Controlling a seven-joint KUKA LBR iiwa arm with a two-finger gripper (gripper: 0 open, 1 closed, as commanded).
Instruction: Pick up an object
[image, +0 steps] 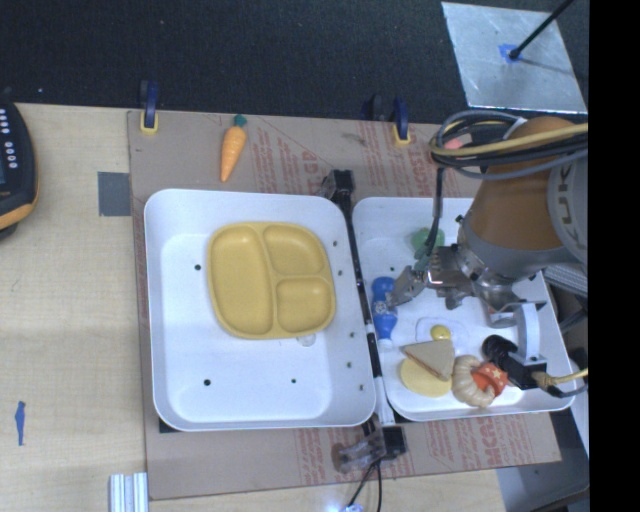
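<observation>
Counting across the bench (70, 300) gives two white bins side by side. The left bin (250, 385) holds one thing, a yellow plate (270, 278) split into three compartments, lying toward the far half of the bin. The right bin (388, 228) holds six loose things:

- One blue object (383, 300) lies close against the wall shared with the left bin.
- One green piece (424, 240) sits toward the far side, partly hidden by the robot.
- One pale round piece (440, 332) lies near the middle.
- One tan wedge (430, 354) rests on the far edge of one yellow disc (420, 380).
- One lumpy tan piece (472, 382) with a red patch touches that disc on its right, at the near side of the bin.

Outside the bins, one carrot (232, 150) lies on the brown board beyond the left bin. Two blue clamps (149, 105) grip the board's far edge.

The arm (515, 210) reaches in from the right, its orange band showing over the far right part of the right bin. The wrist is bent so that the gripper (406, 288) points toward the shared wall. The gripper hangs low, just beside the blue object on its right side. Whether they touch is unclear, and whether the gripper is clenched or released cannot be told from this angle.
</observation>
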